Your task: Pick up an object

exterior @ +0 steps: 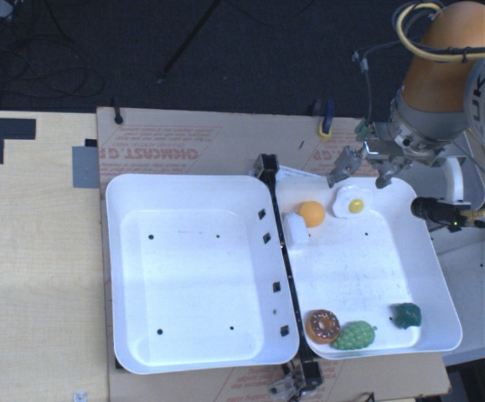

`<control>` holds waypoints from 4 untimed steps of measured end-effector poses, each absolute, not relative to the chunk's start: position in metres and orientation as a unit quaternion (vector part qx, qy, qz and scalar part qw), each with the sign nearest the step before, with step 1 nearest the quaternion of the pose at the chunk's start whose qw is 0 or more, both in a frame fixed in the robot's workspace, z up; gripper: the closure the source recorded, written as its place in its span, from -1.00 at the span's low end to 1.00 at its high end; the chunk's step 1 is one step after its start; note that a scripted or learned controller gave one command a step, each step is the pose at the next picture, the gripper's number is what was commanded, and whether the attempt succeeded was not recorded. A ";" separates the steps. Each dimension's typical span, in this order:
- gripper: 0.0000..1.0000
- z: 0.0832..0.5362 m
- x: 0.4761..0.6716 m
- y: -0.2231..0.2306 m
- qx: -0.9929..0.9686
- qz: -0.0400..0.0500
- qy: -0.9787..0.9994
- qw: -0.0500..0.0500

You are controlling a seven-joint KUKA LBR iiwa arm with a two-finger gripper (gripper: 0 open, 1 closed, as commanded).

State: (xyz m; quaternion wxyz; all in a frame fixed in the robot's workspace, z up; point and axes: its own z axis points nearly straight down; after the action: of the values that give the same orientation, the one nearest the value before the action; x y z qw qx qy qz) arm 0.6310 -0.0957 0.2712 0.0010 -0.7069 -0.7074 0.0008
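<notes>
Here, hovering above the far rim of the right bin (443, 304): the gripper (366, 172), fingers splayed wide apart and gripping nothing, hanging under the grey wrist and orange band of the arm (443, 57). Lying just inside that far rim, almost under the open fingers: a toy fried egg (349, 202), white with a yellow yolk. Sitting beside the egg, toward the bin's dividing edge: an orange ball (312, 213), touching a small white block (296, 227). Resting along the bin's near wall, well apart from the egg: a chocolate doughnut with sprinkles (322, 325), pressing against a green bunch of grapes (354, 335), and farther toward the near outer corner, a dark green leafy piece (407, 314). Adjoining the right bin along the black clips: the left bin (125, 216). Underlying both bins: a cardboard sheet (183, 145).
</notes>
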 end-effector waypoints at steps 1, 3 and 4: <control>-1.00 0.172 0.582 -0.159 -0.709 0.004 -0.705 0.005; -1.00 0.158 0.634 -0.212 -0.707 0.004 -0.707 0.006; -1.00 0.106 0.644 -0.212 -0.705 0.001 -0.709 0.001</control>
State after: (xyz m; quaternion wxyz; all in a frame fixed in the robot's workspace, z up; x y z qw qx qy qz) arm 0.6440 -0.2116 0.1064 0.0014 -0.7055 -0.7087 0.0012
